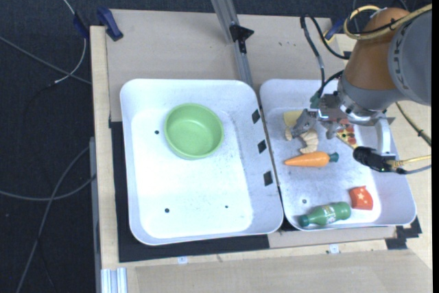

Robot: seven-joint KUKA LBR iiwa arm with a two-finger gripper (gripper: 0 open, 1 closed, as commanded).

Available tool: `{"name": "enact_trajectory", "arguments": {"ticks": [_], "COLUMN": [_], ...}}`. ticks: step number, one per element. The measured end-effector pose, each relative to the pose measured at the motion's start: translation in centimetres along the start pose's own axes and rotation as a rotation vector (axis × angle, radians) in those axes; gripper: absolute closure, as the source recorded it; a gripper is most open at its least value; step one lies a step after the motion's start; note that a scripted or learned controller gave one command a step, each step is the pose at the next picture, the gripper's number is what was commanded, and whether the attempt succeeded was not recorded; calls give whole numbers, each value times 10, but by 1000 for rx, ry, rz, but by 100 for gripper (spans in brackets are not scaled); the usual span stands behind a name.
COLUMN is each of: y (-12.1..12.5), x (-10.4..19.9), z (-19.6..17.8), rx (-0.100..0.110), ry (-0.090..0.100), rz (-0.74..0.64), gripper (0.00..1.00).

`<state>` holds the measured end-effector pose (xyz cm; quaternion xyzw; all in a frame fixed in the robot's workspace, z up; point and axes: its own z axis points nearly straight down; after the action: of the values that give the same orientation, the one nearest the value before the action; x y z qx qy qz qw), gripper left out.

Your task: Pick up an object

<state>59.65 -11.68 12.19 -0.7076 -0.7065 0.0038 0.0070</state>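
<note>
My end effector (306, 125) hangs low over the right bin (401, 197), fingers spread open and holding nothing, just above the carrot (309, 160); a green bottle (325, 215) lies nearer the front.

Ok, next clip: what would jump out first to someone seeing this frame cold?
Probably the grey and orange arm reaching in from the right, its gripper low over the upper part of the right bin. That bin holds a toy carrot, a green bottle and a small red object. The left bin holds one light green bowl.
</note>
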Motion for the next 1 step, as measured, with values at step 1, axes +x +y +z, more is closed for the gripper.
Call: {"name": "enact_trajectory", "arguments": {"ticks": [1], "y": [-1], "x": [1], "z": [28], "rx": [-2], "ry": [1], "rz": [0], "gripper": [0]}}
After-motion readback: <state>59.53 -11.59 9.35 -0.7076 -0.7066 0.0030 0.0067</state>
